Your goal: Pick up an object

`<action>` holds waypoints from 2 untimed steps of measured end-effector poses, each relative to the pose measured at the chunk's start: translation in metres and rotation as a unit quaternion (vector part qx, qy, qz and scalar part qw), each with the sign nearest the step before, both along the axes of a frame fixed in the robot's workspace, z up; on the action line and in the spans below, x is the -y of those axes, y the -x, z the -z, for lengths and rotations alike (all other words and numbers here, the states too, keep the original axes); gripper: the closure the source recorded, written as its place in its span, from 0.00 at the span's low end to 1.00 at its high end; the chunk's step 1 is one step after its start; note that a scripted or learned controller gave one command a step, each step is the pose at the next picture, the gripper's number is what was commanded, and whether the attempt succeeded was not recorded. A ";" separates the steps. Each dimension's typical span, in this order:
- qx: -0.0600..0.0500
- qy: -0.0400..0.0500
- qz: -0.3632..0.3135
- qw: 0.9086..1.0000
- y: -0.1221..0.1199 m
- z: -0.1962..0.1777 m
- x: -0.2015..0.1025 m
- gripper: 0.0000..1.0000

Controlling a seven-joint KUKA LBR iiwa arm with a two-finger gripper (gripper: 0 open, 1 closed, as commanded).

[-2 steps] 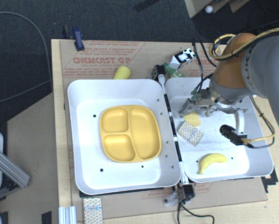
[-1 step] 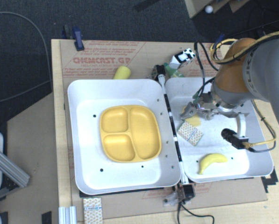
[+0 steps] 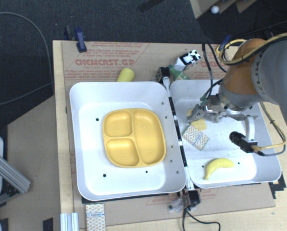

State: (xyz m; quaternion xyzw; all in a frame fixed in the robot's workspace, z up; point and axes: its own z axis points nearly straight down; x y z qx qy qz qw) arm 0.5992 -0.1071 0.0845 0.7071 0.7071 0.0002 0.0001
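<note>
Two white bins sit side by side on the counter (image 3: 61, 129). The left bin (image 3: 85, 105) holds one yellow plate (image 3: 133, 137) with three parts, lying in the middle of the bin.

The right bin (image 3: 263, 170) holds three small things. One yellow banana (image 3: 217, 167) lies near the front edge of that bin. One small packet with a checked pattern (image 3: 196, 138) lies near the left wall, close to where the two bins meet. One pale yellow block (image 3: 199, 125) sits just behind the packet, touching or almost touching it.

The grey arm (image 3: 273, 76) with its orange band (image 3: 242, 73) reaches in over the back of the right bin. The claw (image 3: 204, 110) is down by the back left part of that bin, just above the pale yellow block. I cannot tell how the claw is set, and nothing can be seen held in it.

On the counter behind the left bin lies one yellow roll-shaped thing (image 3: 126, 74). One blue clamp (image 3: 80, 39) grips the back edge of the counter. One black and white thing (image 3: 189, 58) lies behind the right bin.

Red letters on the counter's back part read "CHEMCAST GP" (image 3: 105, 61). One more checked packet (image 3: 95, 216) lies at the counter's front edge.
</note>
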 end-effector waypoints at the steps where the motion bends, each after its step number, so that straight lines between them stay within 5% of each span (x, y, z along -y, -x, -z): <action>1: 0.000 0.000 0.000 1.000 -0.004 0.000 -0.014 0.00; 2: 0.001 0.000 -0.001 1.000 -0.005 -0.010 -0.014 1.00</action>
